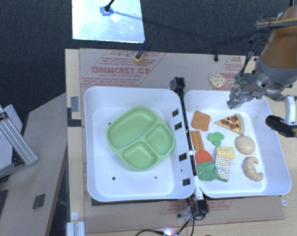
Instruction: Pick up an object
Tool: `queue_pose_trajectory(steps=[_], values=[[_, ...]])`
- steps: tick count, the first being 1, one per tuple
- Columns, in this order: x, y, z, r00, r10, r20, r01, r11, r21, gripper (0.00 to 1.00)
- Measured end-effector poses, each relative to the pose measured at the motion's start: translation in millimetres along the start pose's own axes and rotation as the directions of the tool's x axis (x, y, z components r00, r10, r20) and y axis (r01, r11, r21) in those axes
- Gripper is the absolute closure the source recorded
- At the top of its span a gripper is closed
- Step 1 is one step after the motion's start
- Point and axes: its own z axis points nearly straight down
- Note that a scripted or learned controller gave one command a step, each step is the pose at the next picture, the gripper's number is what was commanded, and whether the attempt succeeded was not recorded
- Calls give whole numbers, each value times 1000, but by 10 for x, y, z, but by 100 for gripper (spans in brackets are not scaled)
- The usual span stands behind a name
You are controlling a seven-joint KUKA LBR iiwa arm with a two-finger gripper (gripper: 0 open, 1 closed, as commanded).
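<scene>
The right white bin [274,156] holds several toy foods: a pizza slice [230,124], an orange toast square [201,120], a green broccoli piece [216,138], a beige bun [245,144], a croissant [252,168], a cheese wedge [225,153], a red tomato slice [203,157] and a green leaf [209,171]. My gripper [235,102] hangs over the bin's far edge, just above and behind the pizza slice. Nothing shows between its fingers.
The left white bin [97,181] carries a green divided plate [140,138]. A cookie [217,79] lies on the cardboard behind the right bin. A black divider [185,136] runs between the bins. A shiny panel [108,14] lies at the back.
</scene>
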Motion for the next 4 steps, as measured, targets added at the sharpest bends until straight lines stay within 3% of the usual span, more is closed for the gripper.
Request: queue_pose_trajectory(steps=[3, 4], values=[[1467, -635, 207, 1000, 0, 0, 0, 1000, 1, 100], [1965, -970, 180, 1000, 1, -1, -1, 1000, 1, 100]])
